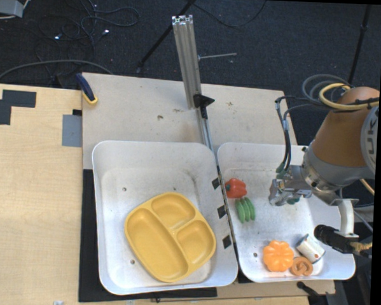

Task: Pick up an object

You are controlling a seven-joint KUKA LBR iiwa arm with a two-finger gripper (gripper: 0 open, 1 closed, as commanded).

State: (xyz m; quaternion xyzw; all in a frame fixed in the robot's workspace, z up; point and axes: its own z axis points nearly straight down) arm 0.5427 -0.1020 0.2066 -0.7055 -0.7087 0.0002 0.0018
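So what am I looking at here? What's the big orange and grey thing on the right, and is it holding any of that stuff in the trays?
That is a robot arm, seen from a camera fixed above the bench and looking down at a slant. At its end is a gripper, the part that grasps things. It hangs over the right bin, and I see nothing between its fingers.

In that right bin lie small toys: a red one above a green one, both close to the left wall, and near the front edge an orange pumpkin, a brown pretzel-like piece and a small white piece.

The left bin holds a yellow divided plate. The arm's job is to pick up one object.
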